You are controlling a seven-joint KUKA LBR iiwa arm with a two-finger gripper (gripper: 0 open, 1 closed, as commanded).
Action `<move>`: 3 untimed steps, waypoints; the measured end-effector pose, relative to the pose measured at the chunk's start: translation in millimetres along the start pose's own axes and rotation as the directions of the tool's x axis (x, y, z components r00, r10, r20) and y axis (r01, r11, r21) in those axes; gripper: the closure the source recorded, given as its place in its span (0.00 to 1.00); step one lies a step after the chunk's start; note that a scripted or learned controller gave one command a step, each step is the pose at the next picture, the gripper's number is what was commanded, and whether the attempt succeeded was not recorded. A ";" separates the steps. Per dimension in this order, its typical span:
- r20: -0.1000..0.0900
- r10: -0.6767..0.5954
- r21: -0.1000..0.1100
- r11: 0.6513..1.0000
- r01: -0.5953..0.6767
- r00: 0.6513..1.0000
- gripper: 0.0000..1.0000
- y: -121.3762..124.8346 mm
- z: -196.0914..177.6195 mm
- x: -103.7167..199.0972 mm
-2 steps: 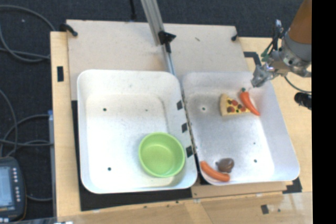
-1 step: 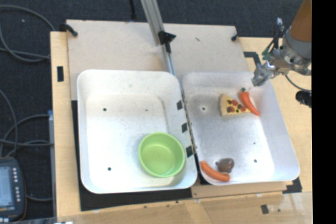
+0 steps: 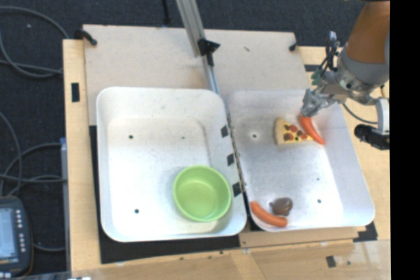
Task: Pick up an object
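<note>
In the camera view, the grey arm with the orange band [image 3: 369, 36] comes in from the upper right of the frame, and its gripper [image 3: 312, 105] hangs low over the top right part of the right white bin [image 3: 341, 187]. The gripper tip is just above the top end of a small orange carrot-shaped toy [image 3: 313, 129], very near it or maybe touching it. It is too small to tell if the gripper is apart or together, so I cannot tell that. Nothing looks lifted, so I think the pick is not done yet. The gripper is at a thing, and the grab and the lift are left to do. The carrot toy lies in the upper middle of the right bin, and it touches a yellow pizza-slice toy with red spots [image 3: 289, 132] on its left side. At the bottom of that same bin, near the lower left corner, lies an orange sausage-shaped toy [image 3: 268, 214], and a small dark brown lump [image 3: 282, 206] sits right beside it. The left white bin [image 3: 131, 134] holds a round light green plastic bowl [image 3: 201, 192], low down and close to its right wall. The bowl stands upright and looks bare inside.
</note>
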State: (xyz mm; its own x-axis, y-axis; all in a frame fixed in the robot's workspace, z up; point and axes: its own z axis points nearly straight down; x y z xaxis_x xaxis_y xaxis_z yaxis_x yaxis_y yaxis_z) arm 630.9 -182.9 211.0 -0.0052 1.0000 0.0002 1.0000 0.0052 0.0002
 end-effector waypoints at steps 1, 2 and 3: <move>-0.002 -0.003 -0.003 1.000 0.003 1.000 1.00 -10.0 -12.9 58.7; -0.002 -0.001 -0.001 1.000 0.001 1.000 1.00 -17.8 -15.3 115.9; -0.002 0.000 -0.001 1.000 0.000 1.000 1.00 -32.5 -30.1 165.2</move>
State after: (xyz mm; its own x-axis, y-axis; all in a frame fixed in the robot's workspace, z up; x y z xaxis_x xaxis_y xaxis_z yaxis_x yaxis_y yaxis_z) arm 597.6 -17.8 241.1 -0.0056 1.0000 0.0026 1.0000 0.0056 0.0011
